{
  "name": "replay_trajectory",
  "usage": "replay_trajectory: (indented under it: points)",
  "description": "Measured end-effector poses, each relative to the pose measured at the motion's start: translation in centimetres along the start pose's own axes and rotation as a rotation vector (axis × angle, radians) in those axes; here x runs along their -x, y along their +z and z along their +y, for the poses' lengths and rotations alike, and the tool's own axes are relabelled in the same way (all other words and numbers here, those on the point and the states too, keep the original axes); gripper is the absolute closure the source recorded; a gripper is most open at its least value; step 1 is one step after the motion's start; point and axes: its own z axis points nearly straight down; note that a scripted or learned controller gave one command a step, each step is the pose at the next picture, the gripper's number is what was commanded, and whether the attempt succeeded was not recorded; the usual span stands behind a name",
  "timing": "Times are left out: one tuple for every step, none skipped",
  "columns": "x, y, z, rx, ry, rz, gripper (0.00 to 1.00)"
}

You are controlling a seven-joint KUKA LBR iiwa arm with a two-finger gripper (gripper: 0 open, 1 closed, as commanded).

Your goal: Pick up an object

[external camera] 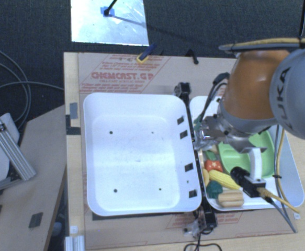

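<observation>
The right white bin [294, 191] holds several toys at its near left end: a green piece [235, 157], a red-orange piece [213, 166], a yellow corn-like piece [223, 180] and a tan roll [230, 198]. My gripper [207, 136] hangs low over the bin's left side, just above and behind the red-orange piece, next to the divider between the bins. The grey and orange wrist hides most of the gripper and the bin's far half. I see nothing held.
The left white bin [136, 156] lies beside the right one, with black clips [183, 135] along the shared wall. Both rest on a cardboard sheet [122, 72]. A shiny plate [109, 14] lies beyond, and an aluminium frame [8, 145] stands at left.
</observation>
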Motion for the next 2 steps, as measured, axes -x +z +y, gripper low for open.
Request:
replay_trajectory:
  points:
    - [0.6, -12.2, -1.1, 0.014, 0.001, 0.0, 1.0]
    - [-5.7, -11.6, -1.2, 0.002, -0.003, 0.0, 1.0]
